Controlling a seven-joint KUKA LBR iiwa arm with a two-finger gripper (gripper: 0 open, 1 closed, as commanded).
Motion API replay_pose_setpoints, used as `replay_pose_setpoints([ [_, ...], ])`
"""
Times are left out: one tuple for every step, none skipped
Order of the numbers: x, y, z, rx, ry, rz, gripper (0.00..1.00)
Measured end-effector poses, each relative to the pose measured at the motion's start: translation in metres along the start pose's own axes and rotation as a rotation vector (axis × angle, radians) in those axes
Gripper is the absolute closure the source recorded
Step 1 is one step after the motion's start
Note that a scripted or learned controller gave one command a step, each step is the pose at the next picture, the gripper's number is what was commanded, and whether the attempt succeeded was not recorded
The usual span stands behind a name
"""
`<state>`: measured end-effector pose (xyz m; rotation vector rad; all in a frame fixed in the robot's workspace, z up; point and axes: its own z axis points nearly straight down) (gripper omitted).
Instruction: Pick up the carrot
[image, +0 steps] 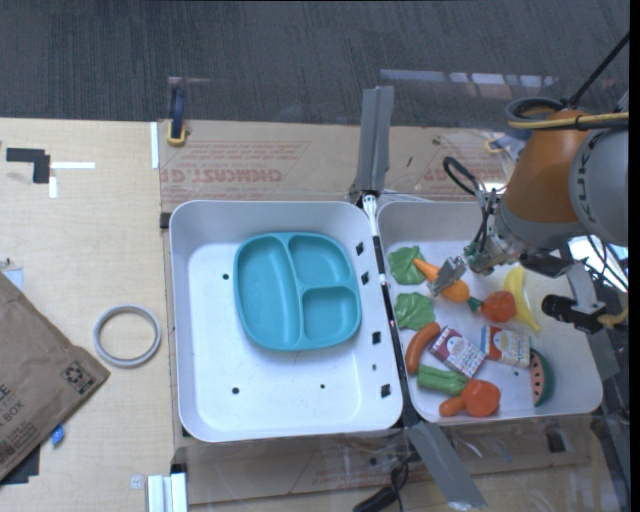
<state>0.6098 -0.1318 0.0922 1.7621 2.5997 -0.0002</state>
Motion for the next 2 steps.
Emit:
replay_pose_setpoints([
  [-0.002,0.000,-0.010,-0.002,-0.001,0.005,1.00],
  [0.062,0.028,-0.100,0.001,0.000,0.098,1.00],
])
